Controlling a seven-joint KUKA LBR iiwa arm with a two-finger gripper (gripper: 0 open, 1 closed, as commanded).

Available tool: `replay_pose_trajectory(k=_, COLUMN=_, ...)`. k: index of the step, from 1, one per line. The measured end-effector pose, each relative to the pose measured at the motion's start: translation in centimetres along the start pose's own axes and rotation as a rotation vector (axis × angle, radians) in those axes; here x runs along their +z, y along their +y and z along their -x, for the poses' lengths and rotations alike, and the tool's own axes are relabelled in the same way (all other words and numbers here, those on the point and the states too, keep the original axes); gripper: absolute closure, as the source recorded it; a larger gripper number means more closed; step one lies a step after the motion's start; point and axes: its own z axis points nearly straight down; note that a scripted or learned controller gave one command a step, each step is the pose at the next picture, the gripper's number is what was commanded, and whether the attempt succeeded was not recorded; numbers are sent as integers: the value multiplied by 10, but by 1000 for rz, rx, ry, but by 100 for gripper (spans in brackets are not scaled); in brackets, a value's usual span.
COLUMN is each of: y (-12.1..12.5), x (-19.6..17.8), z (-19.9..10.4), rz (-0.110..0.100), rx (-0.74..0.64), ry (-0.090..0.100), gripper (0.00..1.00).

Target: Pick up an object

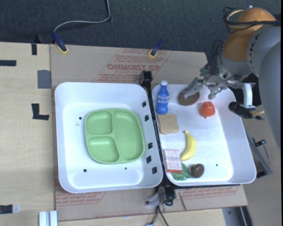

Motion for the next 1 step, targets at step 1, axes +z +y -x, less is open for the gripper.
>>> replay_pose_trajectory(k=1, y=1, x=76, z=-19, rz=4, rx=0, ry=-3, gripper=0)
